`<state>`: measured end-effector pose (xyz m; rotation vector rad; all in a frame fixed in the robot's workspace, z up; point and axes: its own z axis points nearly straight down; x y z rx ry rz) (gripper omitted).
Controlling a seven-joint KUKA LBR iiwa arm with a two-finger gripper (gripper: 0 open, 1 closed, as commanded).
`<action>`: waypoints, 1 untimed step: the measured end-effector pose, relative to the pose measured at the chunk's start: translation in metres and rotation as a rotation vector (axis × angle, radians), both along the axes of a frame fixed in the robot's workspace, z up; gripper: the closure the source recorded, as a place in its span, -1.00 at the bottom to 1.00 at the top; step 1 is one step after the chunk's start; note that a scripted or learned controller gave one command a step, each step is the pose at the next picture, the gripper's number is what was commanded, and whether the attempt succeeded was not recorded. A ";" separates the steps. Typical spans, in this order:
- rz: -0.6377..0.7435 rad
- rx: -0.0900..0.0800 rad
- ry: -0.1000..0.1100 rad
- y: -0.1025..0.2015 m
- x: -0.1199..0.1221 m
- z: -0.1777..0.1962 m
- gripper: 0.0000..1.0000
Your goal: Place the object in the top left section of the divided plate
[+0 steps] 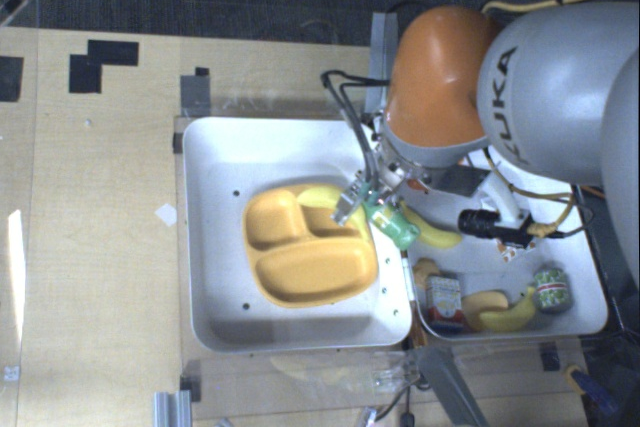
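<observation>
- You see the grey arm (pixel 560 85) reaching in from the right, its orange band (pixel 440 75) above the inner edge of the left bin (pixel 210 215).
- The hand (pixel 358 198) sits low over the upper right corner of the yellow divided plate (pixel 305 260), which lies in the left bin.
- You cannot tell from here whether the hand is clenched or released; the tips are small and blurred.
- A green object (pixel 395 225) lies just beside the hand, at the plate's right edge near the wall between the two bins. Whether the hand grips it is unclear.
- A yellow banana (pixel 435 233) lies right behind the green object, in the right bin (pixel 590 315).
- Further down the right bin you see another banana (pixel 500 310), a small box (pixel 444 297) and a patterned can (pixel 550 289).
</observation>
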<state>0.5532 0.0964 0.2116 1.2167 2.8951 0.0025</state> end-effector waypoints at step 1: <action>0.072 0.000 -0.001 0.026 0.006 0.009 1.00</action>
